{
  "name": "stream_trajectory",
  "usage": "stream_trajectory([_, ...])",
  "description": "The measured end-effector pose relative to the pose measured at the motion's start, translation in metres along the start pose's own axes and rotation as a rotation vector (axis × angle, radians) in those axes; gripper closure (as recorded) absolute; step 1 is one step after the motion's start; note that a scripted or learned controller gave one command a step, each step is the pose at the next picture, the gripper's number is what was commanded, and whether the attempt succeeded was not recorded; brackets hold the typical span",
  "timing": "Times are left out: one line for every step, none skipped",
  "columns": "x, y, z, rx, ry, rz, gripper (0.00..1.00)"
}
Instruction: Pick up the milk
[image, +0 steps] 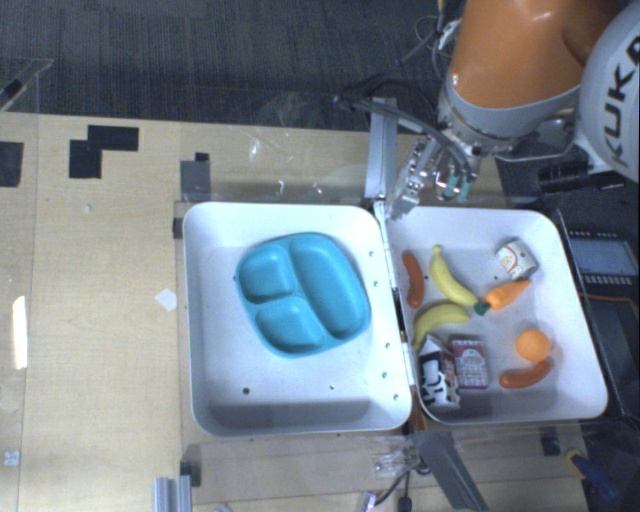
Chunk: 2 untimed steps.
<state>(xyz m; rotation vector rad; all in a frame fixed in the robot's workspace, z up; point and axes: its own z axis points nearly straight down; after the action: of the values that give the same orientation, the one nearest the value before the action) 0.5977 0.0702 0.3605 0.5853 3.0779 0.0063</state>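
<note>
milk carton (433, 375): one, beside two bananas (448, 277); end effector (432, 180) grip unclear.

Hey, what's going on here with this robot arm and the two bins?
The arm's gripper hangs above the far edge of the right bin, holding nothing. The milk, a black-and-white carton, lies at that bin's near left corner beside a dark red carton, untouched. Bananas lie between them. A blue divided plate sits in the left bin.
</note>
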Motion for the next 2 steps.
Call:
stream_trajectory([-0.009,0.039,0.155,-0.001,0.002,-0.451,1.0])
stream_trajectory([-0.02,0.022,0.02,-0.001,-0.004,-0.659,1.0])
